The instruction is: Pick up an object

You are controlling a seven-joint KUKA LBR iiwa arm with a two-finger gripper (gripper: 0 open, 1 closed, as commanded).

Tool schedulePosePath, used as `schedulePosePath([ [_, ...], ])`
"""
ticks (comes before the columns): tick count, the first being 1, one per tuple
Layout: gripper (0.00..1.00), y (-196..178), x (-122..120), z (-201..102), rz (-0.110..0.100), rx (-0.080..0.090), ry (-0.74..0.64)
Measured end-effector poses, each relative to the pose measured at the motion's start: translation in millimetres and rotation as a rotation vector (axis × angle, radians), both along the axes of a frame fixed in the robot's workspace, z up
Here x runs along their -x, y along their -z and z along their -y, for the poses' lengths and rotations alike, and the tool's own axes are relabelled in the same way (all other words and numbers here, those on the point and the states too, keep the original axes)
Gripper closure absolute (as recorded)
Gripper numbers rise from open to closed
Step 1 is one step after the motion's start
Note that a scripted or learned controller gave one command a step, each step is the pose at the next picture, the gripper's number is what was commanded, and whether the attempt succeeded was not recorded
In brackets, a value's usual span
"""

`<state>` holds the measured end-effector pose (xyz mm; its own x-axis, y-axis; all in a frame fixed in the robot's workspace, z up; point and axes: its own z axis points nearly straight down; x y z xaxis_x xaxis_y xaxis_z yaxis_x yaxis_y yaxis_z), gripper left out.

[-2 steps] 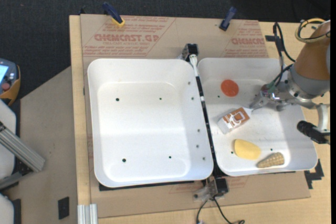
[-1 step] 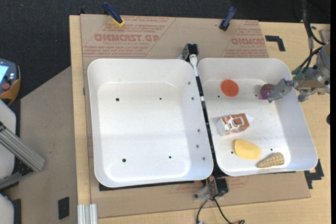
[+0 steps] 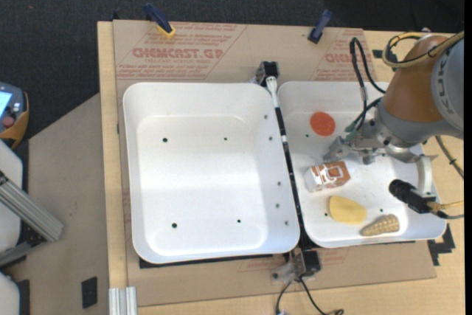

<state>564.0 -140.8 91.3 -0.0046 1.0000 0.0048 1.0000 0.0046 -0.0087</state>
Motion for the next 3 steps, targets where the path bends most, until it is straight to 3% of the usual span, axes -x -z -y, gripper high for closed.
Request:
schedulePosePath([
  [1,0.00,5.6,62.8,-19.2,0.004,0.002,0.006],
  [2,0.00,2.9,-22.7,-19.2,0.017,0.007,0.001],
  [3,0.00,5.6,-105.4,-37.6,0.017,0.005,0.000],
])
